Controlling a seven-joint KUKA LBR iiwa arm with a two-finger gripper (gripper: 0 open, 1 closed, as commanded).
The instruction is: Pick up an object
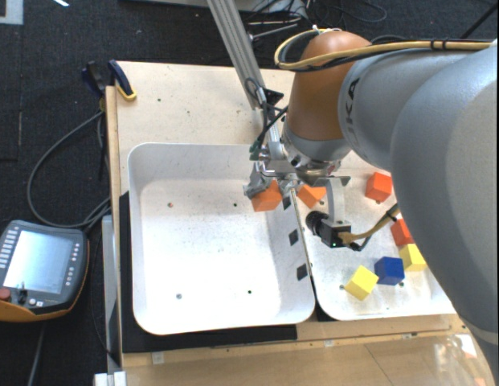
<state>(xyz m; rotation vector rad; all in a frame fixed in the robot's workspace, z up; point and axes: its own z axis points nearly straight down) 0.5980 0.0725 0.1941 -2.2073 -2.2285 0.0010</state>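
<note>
The two-finger gripper [275,188] is pinching a small orange block [266,199], lifting it over the left white bin [145,215].

Claw [273,190] low, fingers around a block.

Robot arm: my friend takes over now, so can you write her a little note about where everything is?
End effector: above the divide between the two bins, with an orange block between its fingers, so it is shut on the block.
Another orange block sits just to its right.
Right bin: a third orange block, a red-orange block partly hidden by the arm, a blue block and two yellow blocks.
Left bin: white floor, a few dark specks.
Done: a block looks picked up.
Left: check the grip holds; I cannot tell how high the block is off the bin.
</note>
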